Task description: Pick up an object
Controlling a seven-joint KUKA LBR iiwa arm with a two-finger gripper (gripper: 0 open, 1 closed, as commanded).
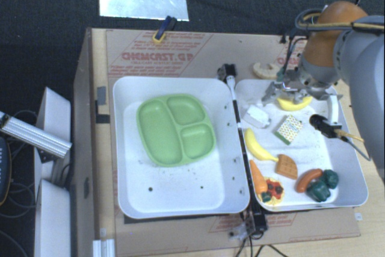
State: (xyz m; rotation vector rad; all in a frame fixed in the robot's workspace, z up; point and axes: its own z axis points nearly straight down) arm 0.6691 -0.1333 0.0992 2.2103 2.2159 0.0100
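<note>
My gripper hangs low over the back of the right bin, right above a yellow banana whose top it partly covers. I cannot tell whether it touches the banana. Just left of it lies a white block. A green-dotted box sits in front of the gripper. Further forward are a second banana, a waffle piece, a carrot, a pizza slice, a sausage and broccoli.
The left bin holds a green divided plate. A tan round piece lies on the cardboard behind the right bin. The grey arm comes in from the right above that bin's far corner.
</note>
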